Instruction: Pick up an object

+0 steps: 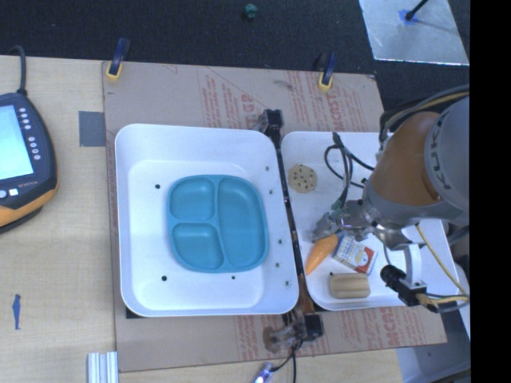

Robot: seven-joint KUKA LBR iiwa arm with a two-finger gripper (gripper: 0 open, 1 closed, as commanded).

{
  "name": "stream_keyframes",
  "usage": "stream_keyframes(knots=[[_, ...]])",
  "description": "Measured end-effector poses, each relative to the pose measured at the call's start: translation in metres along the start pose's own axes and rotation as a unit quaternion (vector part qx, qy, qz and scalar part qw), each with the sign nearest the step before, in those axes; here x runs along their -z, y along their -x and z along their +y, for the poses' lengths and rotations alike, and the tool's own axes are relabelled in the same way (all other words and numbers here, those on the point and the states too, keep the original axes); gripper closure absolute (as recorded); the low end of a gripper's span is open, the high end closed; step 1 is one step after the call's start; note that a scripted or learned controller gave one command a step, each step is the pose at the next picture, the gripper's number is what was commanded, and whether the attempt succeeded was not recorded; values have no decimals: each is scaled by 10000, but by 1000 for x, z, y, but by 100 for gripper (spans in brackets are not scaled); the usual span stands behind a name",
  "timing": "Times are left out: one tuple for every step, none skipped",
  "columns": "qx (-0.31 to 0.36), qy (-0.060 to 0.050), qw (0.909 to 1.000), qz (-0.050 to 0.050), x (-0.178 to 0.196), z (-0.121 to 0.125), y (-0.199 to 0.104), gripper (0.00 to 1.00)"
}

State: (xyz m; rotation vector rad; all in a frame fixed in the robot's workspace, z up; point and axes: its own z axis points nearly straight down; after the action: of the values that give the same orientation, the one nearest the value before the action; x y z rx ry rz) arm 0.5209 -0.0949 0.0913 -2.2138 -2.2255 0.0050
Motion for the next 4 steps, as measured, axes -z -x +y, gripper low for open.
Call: stream_keyframes(knots=[[-6, 7, 10000, 3, 0, 24, 5, 0], [5, -3, 10000, 1, 0, 4, 3, 0], [-13, 8, 10000, 6, 1, 45, 7, 0], [3, -1, 10000, 0, 0, 10, 3, 0]])
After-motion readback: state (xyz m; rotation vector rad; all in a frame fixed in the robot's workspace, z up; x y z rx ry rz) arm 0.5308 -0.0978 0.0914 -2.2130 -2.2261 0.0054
